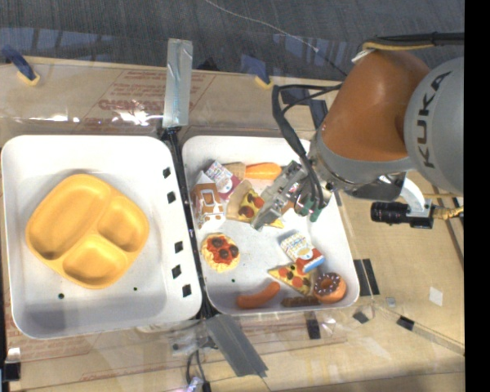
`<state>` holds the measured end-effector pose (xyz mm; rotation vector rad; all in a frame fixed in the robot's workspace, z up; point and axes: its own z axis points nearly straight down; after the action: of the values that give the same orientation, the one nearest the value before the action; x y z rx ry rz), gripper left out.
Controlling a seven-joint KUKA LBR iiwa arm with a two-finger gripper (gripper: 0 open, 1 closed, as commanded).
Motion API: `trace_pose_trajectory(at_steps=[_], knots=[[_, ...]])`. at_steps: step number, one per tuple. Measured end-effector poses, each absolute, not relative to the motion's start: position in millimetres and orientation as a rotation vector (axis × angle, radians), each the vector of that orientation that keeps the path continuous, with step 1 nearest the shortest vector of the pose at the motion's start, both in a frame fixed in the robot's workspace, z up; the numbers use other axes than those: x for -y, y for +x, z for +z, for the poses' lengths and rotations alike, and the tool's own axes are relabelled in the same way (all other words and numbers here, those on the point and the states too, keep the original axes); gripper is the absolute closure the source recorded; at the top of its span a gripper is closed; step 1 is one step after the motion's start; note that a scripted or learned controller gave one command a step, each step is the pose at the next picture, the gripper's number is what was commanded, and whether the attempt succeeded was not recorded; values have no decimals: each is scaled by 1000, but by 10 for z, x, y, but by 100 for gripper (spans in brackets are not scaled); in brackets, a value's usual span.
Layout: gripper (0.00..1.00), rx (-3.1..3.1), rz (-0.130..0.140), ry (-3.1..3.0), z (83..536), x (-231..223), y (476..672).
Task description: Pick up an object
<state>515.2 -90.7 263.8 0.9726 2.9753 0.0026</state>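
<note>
I see gripper low in right bin, over pizza slice, can't tell its state, toy food scattered around it, yellow tray in left bin

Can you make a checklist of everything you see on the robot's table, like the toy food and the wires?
Surface: bench with two white bins side by side, left bin and right bin.
Job's things: toy food in the right bin: pizza slice, donut, sausage, spaghetti plate, orange piece, small packets.
Clutter: yellow tray with compartments, in the left bin.
End effector: end effector low over the right bin's upper middle, above a second pizza piece; grip cannot be judged.
Cables: black cables looping by the wrist; a thin wire on the floor.
Surroundings: grey carpet; tape strips at the bins' edges.
</note>
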Motion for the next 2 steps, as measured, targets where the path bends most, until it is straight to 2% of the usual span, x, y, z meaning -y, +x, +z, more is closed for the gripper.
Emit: trace_pose_trajectory(at_steps=[1,2], knots=[[100,-3136,0,257,1818,1480,5141],[100,-3079,1,613,1987,982,5871]])
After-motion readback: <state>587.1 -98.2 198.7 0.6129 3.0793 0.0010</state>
